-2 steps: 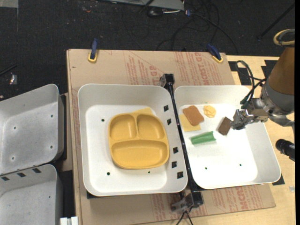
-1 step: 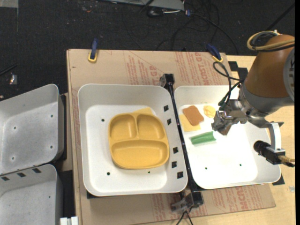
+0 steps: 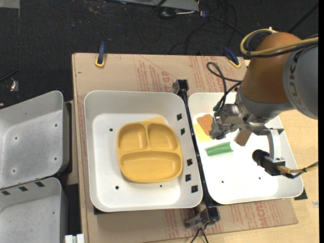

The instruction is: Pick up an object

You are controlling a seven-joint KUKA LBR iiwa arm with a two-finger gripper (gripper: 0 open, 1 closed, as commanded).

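The arm (image 3: 283, 70) fills the upper right, nearest the lens, its orange band above the wrist, reaching down so that the gripper (image 3: 218, 128) hangs low over the right bin (image 3: 253, 191). I cannot tell how the tool is set, and nothing can be seen caught in it. Just beside it lie the likely targets: an orange block (image 3: 205, 122) over a yellow piece (image 3: 199, 134), and a green block (image 3: 218, 149) just below. The yellow divided tray (image 3: 150, 152) sits apart in the left bin (image 3: 101, 135). Red printing on the cardboard (image 3: 152, 70) beneath is too faint to read.
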